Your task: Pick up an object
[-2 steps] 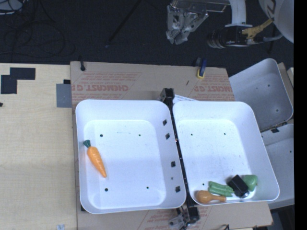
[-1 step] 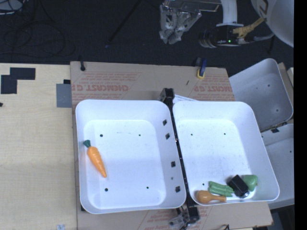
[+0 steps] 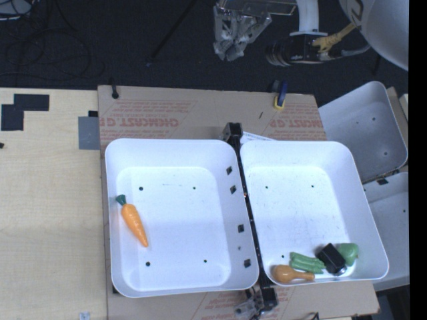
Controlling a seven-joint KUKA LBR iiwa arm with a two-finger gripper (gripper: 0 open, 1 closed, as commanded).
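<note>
Arm (image 3: 373,19): smooth pale-grey rounded casing with dark lettering. Pincer (image 3: 230,45): grey metal fingers under a boxy silver mount. Yellowish cable (image 3: 337,35) near wrist.

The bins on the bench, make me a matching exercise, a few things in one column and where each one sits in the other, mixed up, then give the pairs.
Things:
1. carrot
2. black block
3. gripper
4. orange gourd-shaped toy

Places:
A. above the bench, beyond both bins
B. left bin, near its left wall
C. right bin, front edge, left of the green pieces
D. right bin, front right corner, among green pieces

Pairs: 1-B, 2-D, 3-A, 4-C
</note>
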